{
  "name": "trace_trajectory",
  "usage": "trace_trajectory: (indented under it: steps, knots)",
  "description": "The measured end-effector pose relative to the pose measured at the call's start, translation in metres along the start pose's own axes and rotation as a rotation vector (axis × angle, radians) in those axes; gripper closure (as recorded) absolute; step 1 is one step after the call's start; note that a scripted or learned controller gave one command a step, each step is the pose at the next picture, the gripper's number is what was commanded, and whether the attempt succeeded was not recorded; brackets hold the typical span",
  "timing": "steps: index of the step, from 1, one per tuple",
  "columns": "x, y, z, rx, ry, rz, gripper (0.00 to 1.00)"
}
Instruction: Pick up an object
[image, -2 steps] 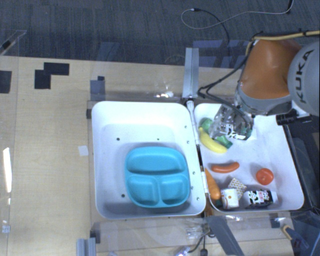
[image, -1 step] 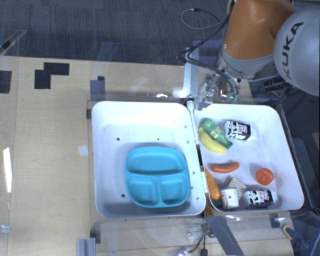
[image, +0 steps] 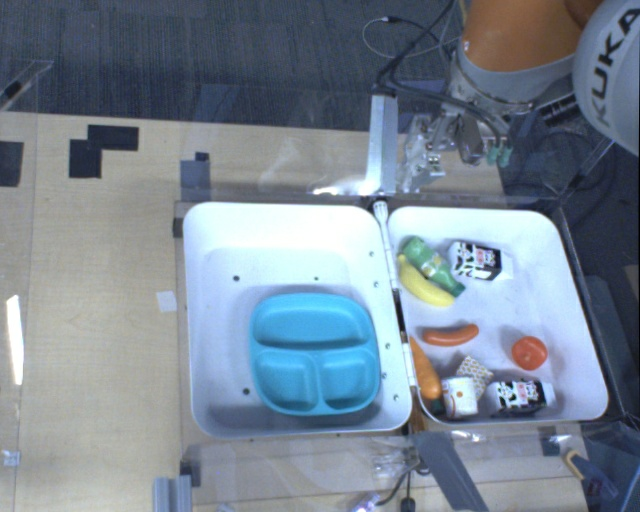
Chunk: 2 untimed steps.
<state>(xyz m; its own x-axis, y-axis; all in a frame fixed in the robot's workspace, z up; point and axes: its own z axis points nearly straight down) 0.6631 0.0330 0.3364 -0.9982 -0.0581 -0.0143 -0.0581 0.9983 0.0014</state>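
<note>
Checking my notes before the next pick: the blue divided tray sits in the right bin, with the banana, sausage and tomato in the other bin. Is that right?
Not quite. The camera view shows the blue divided tray in the left bin. The banana, sausage and tomato do lie in the other bin, the right bin.

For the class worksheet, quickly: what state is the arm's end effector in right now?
End effector: raised beyond the far rim of the right-hand shallow white bin, with nothing visibly held; open or closed cannot be told.
</note>
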Motion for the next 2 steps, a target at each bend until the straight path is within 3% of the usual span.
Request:
trace_trajectory:
  steps: [1, 2]
  knots:
    - [0.021, -0.003, 0.015, 0.000, 0.005, -0.084, 1.00]
    - [-0.005, -0.046, -0.014, 0.000, -0.001, -0.360, 1.00]
